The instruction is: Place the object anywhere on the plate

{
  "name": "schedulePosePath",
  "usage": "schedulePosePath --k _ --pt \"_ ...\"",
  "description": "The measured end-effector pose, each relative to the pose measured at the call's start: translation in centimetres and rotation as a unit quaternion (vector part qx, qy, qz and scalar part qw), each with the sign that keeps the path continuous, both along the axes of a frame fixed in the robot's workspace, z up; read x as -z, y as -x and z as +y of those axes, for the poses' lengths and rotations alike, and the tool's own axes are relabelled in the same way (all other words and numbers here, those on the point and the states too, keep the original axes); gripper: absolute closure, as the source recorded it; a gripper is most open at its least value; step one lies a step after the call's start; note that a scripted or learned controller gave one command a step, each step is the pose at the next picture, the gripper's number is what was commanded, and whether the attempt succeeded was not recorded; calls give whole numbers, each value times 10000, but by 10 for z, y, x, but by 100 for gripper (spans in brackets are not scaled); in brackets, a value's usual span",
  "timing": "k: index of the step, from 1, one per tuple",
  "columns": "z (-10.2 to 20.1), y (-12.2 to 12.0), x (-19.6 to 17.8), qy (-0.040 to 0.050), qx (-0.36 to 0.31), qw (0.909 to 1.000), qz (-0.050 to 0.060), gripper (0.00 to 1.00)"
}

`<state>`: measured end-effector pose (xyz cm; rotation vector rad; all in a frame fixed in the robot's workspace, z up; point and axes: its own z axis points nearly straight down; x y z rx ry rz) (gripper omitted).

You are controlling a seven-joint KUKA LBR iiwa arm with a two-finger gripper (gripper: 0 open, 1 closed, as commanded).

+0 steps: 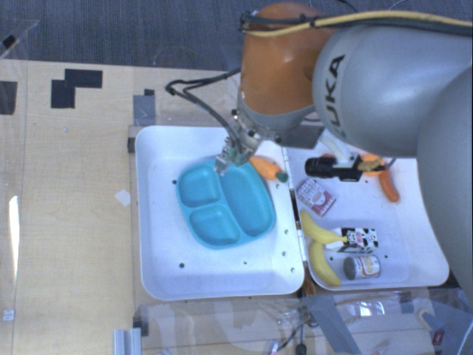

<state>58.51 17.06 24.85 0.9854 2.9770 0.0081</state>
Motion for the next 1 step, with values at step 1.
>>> schedulePosePath --k 1 --pt "51 14 15 9 -1846 9828 0 100"
